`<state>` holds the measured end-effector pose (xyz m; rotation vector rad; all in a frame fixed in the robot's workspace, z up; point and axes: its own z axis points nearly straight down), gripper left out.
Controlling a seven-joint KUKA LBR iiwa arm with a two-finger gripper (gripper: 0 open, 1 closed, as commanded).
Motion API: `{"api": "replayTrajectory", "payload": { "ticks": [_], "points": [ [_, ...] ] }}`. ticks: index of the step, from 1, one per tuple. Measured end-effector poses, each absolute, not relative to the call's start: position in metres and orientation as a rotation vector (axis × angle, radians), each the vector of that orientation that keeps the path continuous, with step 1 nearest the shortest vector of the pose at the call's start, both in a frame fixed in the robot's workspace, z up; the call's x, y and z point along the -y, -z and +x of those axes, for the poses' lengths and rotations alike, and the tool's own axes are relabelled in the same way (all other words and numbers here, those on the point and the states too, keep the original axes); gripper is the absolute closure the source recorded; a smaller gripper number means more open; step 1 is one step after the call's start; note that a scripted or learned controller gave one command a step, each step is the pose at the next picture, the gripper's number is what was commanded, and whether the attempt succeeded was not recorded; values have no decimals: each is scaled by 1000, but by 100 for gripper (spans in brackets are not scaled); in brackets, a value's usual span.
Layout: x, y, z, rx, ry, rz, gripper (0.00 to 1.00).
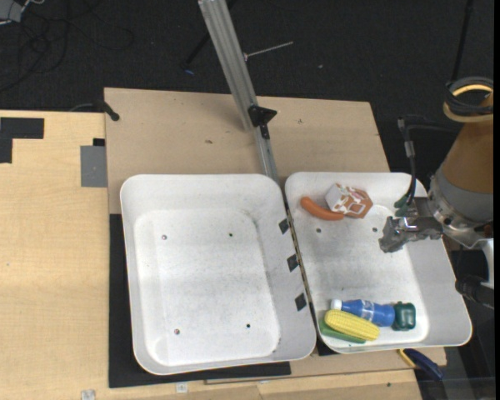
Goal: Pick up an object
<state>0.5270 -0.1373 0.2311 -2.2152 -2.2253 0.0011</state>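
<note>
The right bin point(350, 257) holds an orange sausage-shaped toy point(320, 210) and an orange-and-white packet point(348, 199) near its far edge. At its near edge lie a blue bottle with a green cap point(377, 312) and a yellow corn cob point(351, 327) side by side. My gripper point(392, 237) hovers over the right side of this bin, between the two groups and apart from both. Nothing shows between its fingers.
The left bin point(208, 273) sits beside the right one, with black clips point(292, 262) along the shared rim. A slanted metal rail point(233, 73) rises behind the bins. The arm's orange band point(471, 161) stands at the right edge.
</note>
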Motion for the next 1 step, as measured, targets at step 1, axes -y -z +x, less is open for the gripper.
{"api": "replayTrajectory", "payload": {
  "ticks": [1],
  "points": [
    [101, -231, 550, 2224, 1, -2215, 100]
  ]
}}
